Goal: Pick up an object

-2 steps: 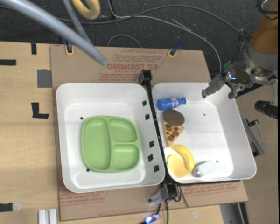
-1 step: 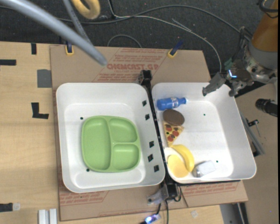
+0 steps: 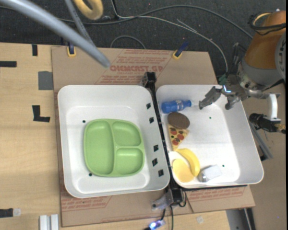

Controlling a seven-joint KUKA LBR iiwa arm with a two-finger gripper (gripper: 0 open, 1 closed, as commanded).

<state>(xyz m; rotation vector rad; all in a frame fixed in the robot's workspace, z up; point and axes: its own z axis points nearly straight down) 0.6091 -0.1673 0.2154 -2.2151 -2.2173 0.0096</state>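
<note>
Though partly blurred, end effector (image 3: 218, 98) gapes unladen.

Left bin (image 3: 67, 128): we are seeing it holding a green divided plate (image 3: 114, 147).
Cardboard sheet (image 3: 134, 66): we are seeing it lying under both bins.
Cables (image 3: 134, 18): we are seeing them trailing behind.

Both bins (image 3: 105, 92) look like smooth, faintly glossy white plastic; left of the black divider (image 3: 153, 123) sits a matt green plastic plate (image 3: 114, 147); under the bins, plain brown cardboard (image 3: 134, 66), dull and printed.
</note>
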